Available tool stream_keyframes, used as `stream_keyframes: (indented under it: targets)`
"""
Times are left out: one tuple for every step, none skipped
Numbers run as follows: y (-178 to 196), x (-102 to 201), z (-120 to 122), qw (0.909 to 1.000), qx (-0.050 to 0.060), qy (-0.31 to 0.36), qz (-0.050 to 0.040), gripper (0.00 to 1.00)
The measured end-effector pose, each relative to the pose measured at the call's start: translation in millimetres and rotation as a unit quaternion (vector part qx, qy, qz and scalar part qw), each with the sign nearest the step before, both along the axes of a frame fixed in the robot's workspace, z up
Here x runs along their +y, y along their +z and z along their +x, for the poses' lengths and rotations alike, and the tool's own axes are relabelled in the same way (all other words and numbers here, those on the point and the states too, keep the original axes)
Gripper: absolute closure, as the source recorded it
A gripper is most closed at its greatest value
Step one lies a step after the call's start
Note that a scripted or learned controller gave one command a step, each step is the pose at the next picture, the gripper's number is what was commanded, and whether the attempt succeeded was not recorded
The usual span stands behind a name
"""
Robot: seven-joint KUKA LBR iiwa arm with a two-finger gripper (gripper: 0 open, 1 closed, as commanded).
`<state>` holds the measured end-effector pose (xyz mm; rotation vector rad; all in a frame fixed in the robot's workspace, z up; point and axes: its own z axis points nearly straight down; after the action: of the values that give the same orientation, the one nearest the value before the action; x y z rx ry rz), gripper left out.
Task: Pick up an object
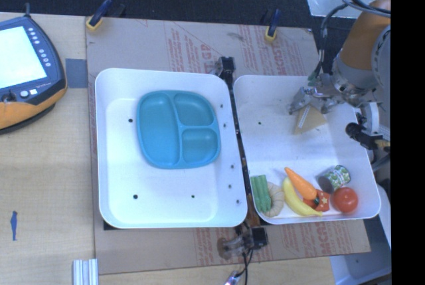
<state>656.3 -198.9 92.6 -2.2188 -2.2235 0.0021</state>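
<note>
Currently the gripper (311, 106) sits over the upper right part of the right bin (265, 144), arm (362, 44) coming in from the right edge with the orange band visible above the wrist. A tan wedge-shaped piece (312, 121) lies right under the claw, touching or nearly touching it; can't tell from this angle whether it is actually between the fingers, and can't tell how far the claw is open either, the metal parts blur together. Other items are bunched along the near wall of the right bin, well apart from the gripper: green ridged vegetable (261, 192) at the left, then a banana (295, 199), a carrot (300, 183) lying across it, a small red piece (322, 202) beside that, a red tomato (344, 200), and a dark can with a green label (335, 177) just above the tomato. Left bin (113, 144) holds 1 blue divided plate (178, 129) with 3 compartments, lying flat near its middle. Both bins rest on a cardboard sheet (166, 44) held by 2 clamps at the far edge. An orange-rimmed tablet (23, 71) lies on the bench at far left.
</note>
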Motion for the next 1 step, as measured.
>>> stream_keyframes:
  targets:
    - [10.6,0.9,0.6,1.0,0.001,0.003,0.0,1.0]
